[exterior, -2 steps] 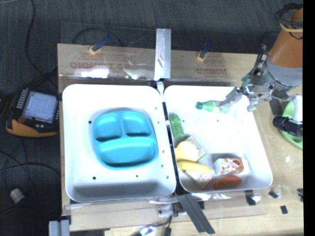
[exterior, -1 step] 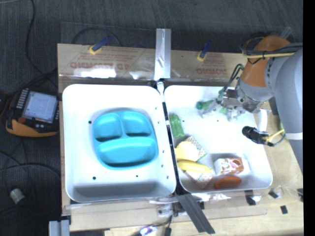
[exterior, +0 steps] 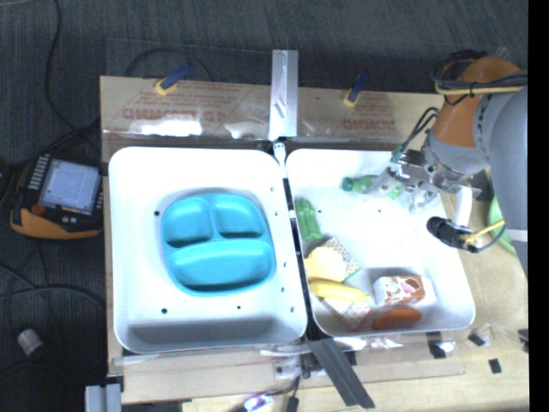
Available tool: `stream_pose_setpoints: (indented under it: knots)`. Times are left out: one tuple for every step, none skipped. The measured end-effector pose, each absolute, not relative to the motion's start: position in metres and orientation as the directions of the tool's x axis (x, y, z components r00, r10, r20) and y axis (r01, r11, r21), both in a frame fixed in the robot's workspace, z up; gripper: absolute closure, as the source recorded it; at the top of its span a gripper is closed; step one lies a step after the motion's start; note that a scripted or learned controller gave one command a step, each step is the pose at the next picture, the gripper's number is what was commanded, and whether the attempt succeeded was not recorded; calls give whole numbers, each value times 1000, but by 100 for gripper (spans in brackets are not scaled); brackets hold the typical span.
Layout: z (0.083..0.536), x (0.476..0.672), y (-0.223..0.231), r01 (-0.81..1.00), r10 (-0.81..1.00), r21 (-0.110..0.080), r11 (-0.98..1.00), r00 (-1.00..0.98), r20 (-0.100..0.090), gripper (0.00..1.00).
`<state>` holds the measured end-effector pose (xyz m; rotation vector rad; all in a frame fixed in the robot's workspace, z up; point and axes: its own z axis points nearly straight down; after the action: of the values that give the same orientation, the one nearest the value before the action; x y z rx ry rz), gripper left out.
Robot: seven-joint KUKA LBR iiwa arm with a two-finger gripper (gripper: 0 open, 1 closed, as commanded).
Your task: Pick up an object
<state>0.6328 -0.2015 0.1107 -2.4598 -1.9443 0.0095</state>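
My gripper (exterior: 410, 181) hangs over the far right part of the right bin (exterior: 446, 269), below the orange band of the wrist. A small green object (exterior: 364, 183) lies just to its left on the bin floor, touching or very close to the gripper's tip. Toward the bin's left wall lies a dark green vegetable (exterior: 307, 220). In the front left corner sit a yellow banana (exterior: 336, 291), a pale yellow piece (exterior: 322, 263) and a patterned packet (exterior: 345, 254). A small carton (exterior: 399, 289) and a red sausage (exterior: 393, 318) rest near the front wall.
The left bin (exterior: 137, 230) holds a blue divided plate (exterior: 219, 239). A metal divider (exterior: 284, 93) stands behind the seam between the bins. A black and yellow cable end (exterior: 455, 233) hangs from the arm over the right bin's right side.
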Motion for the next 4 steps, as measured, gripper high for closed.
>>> stream_pose_setpoints:
  knots:
    - [115,631,-201,973,973,-18,-230,229,-4,100]
    - [287,603,-211,943,943,-8,-333,333,-6,100]
    - [251,583,-155,961,961,-10,-278,278,-3,100]
    - [355,529,-166,920,920,-8,-392,391,-6,100]
